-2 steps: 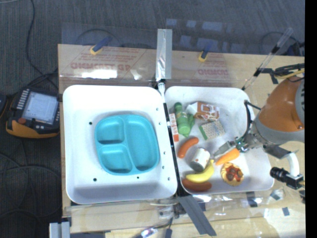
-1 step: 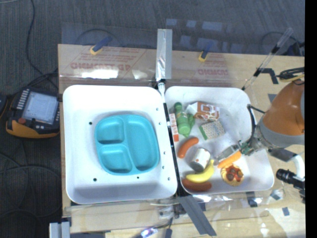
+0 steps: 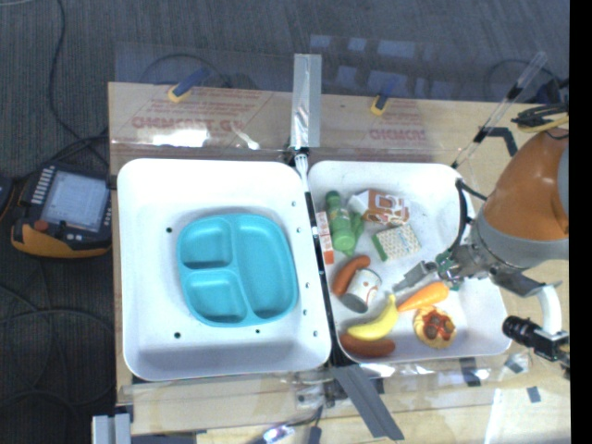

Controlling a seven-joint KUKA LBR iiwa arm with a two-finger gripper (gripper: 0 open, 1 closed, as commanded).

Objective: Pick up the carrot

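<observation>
A: Where is the carrot (image 3: 423,296)?

B: In the right bin (image 3: 435,176), toward its near right side, lying aslant. The banana (image 3: 376,319) touches its lower left end, and a small pizza (image 3: 436,326) sits just below it.

A: And the gripper (image 3: 427,272)?

B: Just above the carrot's upper end, fingers pointing left. Whether they are parted or closed cannot be told, and nothing shows between them.

A: How should the pick go?

B: Probably best to straddle the carrot across its narrow width near the middle, away from the banana, then lift straight up so the neighbours are not dragged.

A: The count?

B: One carrot, one banana, one pizza, two sausages (image 3: 351,272), one green bottle (image 3: 342,228), a cup (image 3: 363,289), a cracker (image 3: 397,241), a wrapped snack (image 3: 385,208). One blue tray (image 3: 239,266) in the left bin (image 3: 148,248). Two bins.
</observation>
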